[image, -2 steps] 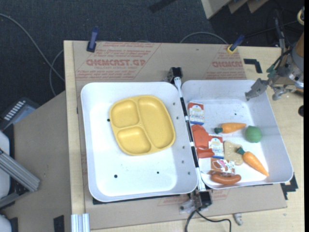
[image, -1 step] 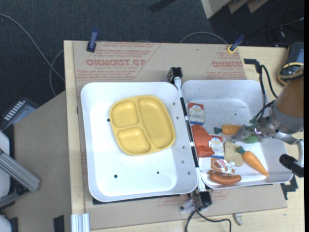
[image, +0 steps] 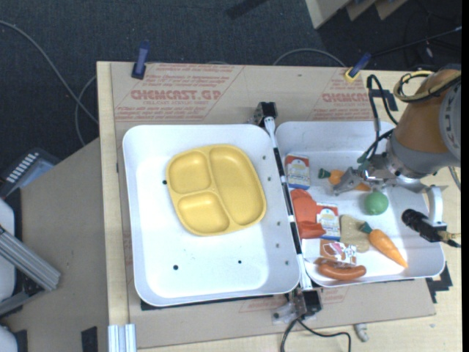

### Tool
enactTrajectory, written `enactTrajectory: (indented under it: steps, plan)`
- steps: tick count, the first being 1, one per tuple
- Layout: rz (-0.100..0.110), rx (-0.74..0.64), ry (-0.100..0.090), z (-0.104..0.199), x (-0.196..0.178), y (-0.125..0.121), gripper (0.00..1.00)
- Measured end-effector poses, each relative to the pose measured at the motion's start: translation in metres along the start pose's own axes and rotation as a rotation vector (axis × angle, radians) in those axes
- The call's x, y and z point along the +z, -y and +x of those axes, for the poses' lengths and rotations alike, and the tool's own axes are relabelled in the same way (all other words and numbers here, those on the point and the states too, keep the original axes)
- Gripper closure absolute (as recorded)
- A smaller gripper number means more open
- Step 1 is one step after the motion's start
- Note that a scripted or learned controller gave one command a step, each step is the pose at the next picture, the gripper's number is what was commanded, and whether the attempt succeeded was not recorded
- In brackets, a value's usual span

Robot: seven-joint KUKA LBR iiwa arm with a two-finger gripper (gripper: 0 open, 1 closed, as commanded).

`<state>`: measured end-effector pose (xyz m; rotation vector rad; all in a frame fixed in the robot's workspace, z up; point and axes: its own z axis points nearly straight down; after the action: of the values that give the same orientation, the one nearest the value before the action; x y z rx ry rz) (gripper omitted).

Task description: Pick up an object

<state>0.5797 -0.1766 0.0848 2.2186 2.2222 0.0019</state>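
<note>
Toy sausage (image: 341, 271), carrot (image: 386, 246) and green ball (image: 377, 203) lie unlifted in the right bin (image: 322, 134); just beyond the ball, the gripper (image: 354, 181) hovers low, fingers spread and holding nothing – the pick is yet to come

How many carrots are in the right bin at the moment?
1 whole carrot, lying near the right bin's front right corner. A small orange piece sits beside the gripper; it's too small to identify. The arm may hide more.
</note>
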Motion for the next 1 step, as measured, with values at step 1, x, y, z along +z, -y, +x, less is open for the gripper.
enactTrajectory:
  steps: [1]
  plan:
    - [0.004, 0.002, 0.0, -0.0248, -0.0001, 0.0203, 0.0]
